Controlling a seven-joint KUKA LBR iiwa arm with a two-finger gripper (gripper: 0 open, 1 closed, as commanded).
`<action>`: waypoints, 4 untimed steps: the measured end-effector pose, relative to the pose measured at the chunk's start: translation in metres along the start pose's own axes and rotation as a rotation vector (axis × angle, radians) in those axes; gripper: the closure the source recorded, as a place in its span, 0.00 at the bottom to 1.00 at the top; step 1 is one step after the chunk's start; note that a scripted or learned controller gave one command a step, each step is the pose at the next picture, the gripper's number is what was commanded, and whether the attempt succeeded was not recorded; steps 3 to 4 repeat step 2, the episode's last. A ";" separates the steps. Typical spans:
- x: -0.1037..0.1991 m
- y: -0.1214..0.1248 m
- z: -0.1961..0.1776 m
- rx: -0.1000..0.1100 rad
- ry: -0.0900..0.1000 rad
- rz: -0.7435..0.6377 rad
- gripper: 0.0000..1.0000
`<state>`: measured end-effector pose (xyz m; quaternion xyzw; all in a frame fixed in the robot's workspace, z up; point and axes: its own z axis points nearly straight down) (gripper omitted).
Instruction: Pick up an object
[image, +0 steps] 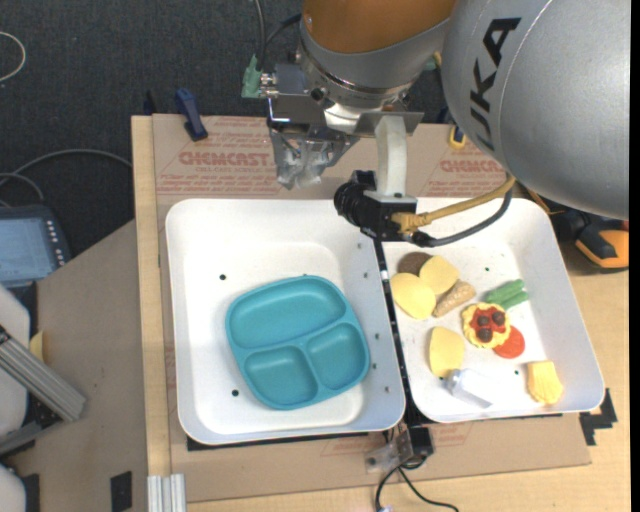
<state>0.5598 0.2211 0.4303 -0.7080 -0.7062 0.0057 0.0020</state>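
Note:
My gripper (305, 165) hangs high over the cardboard just behind the back rim of the left bin (190, 300), and I see nothing held under it. The right bin (560, 260) holds several toy foods. Two pale yellow rounds (413, 296) (438, 272) lie beside a tan cone-shaped piece (455, 297). Near them are a green piece (508, 294), a yellow disc with dark berries (485, 323) and a red slice (510, 344). Toward the front lie another yellow round (447, 350), a grey-clear item (466, 388) and a yellow chunk (544, 381).
A teal divided plate (297, 341) lies in the left bin. A black bracket with a yellow cable (375, 212) hangs from the arm over the back of the divider between the bins. The arm's grey body (540, 90) looms over the right bin's back corner.

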 end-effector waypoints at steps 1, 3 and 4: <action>0.003 0.015 0.189 0.007 -0.001 0.000 1.00; -0.006 0.069 -0.052 -0.032 0.011 -0.003 1.00; -0.006 0.069 -0.052 -0.032 0.011 -0.003 1.00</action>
